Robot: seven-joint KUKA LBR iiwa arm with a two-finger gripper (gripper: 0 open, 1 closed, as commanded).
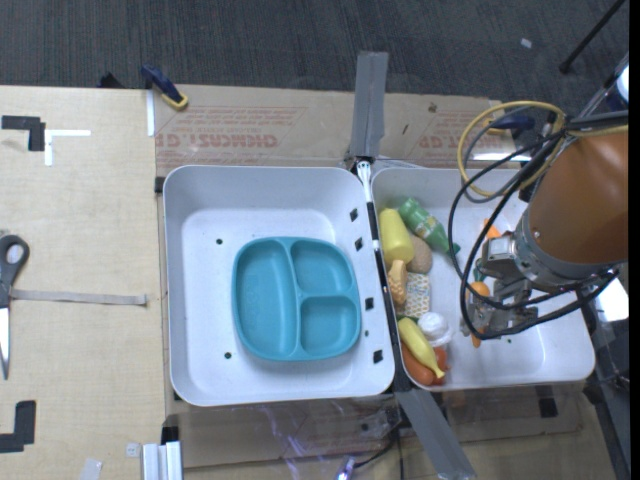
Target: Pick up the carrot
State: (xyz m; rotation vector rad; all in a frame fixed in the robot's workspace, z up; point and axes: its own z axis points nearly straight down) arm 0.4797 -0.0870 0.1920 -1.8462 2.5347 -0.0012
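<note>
The tool (pixel 490 313) hangs low in the right bin (pixel 560 363), and I cannot tell how it is set because the wrist hides it. Just to its left, at the bin's near corner, the carrot (pixel 422 370) lies under a banana (pixel 418 341), apparently heaped against the wall. Farther left, in the other bin (pixel 190 268), sits a teal divided plate (pixel 297 298).

The bench (pixel 80 368) bears two white bins (pixel 190 268), scissors (pixel 8 278) and a cardboard sheet (pixel 260 133).
</note>
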